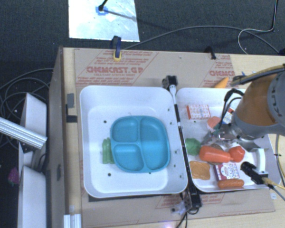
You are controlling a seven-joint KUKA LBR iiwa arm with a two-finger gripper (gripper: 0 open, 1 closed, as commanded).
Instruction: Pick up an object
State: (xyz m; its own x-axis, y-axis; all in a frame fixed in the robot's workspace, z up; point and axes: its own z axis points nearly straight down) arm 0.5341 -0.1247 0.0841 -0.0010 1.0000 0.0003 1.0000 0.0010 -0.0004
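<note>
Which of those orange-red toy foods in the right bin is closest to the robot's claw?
The long carrot-like piece, lying just below the gripper. The sausage lies farther off, at the bin's front edge.

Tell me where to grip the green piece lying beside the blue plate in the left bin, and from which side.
Grip the green piece across its short width at mid-length, coming straight down. It lies flat as a narrow upright strip, its right edge against the blue plate, with bare bin floor on its left. Probably one finger goes on that open side, the other wedged at the plate rim.

Right bin (199, 97) crowded; left bin's rim (92, 127) open.
</note>
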